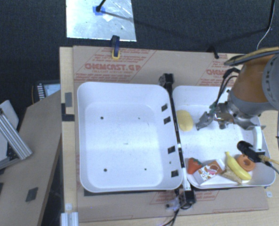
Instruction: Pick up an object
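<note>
My gripper (202, 122) hangs over the middle of the right bin (203, 94), reaching in from the right. Just to its left, a pale yellow lemon-shaped object (185, 120) lies against the bin's left wall, a small gap away from the gripper. Along the front of this bin lie a red-orange piece (194, 165), a small printed box (208, 171), a yellow banana (236, 166) and an orange round fruit (246, 163). I see nothing held in the gripper.
The left bin (125, 135) sits beside the right one, with a black divider strip (173, 126) between them. Both rest on a cardboard sheet (130, 65). A shiny metal plate (100, 13) lies at the back.
</note>
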Tool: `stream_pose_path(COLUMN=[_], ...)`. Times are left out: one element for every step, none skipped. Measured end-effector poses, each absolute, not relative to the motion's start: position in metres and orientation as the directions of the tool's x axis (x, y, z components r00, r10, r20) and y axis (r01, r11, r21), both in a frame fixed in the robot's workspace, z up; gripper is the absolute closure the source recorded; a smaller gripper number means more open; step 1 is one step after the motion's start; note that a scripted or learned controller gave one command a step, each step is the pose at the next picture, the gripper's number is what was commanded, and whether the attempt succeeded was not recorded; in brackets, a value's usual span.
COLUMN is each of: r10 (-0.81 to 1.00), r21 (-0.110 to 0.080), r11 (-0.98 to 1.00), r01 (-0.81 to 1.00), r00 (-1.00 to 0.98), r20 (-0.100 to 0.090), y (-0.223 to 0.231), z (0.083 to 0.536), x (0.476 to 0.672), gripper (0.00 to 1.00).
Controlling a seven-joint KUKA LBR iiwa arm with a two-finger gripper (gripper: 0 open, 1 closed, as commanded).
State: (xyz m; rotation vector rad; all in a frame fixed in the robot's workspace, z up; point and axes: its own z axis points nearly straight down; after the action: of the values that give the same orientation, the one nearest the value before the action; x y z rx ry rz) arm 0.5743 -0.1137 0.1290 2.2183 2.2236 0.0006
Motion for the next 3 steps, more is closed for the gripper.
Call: stream_pose_path(r10=[1.0,1.0,1.0], r21=[0.001,0.001,0.001], r11=[0.002,0.002,0.002], r01=[1.0,1.0,1.0], r00=[-0.002,-0.002,-0.002], r20=[0.0,0.0,0.0], y=[-0.1137,-0.1137,-0.1137], z=[0.129,0.129,0.129], x=[0.5744,0.5744,0.5744], gripper=[0.0,0.0,0.0])
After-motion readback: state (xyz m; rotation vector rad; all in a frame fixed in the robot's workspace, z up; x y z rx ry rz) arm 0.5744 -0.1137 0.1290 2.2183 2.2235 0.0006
